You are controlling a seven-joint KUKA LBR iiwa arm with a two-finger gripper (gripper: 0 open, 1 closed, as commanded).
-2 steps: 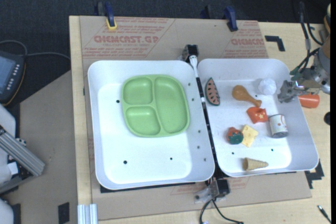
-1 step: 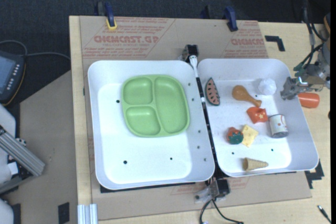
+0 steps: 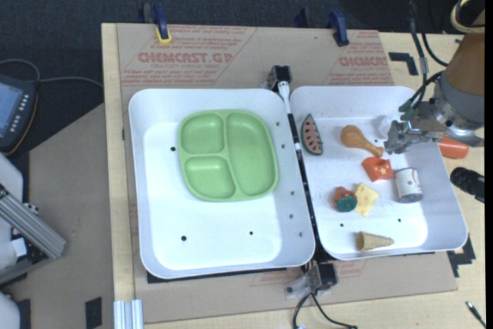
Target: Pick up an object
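I count two white bins (image 3: pixel 154 243), one green divided plate (image 3: pixel 229 154), perhaps seven small toy-food items (image 3: pixel 362 198) in my right bin.

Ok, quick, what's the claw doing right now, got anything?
Claw: over the right bin, near the red piece; open or shut cannot be told, and nothing shows as held.

A green divided plate (image 3: pixel 229 155) is lying in the left bin (image 3: pixel 154 243); the gripper (image 3: pixel 394 138) is hovering over the toy-strewn right bin (image 3: pixel 431 231).
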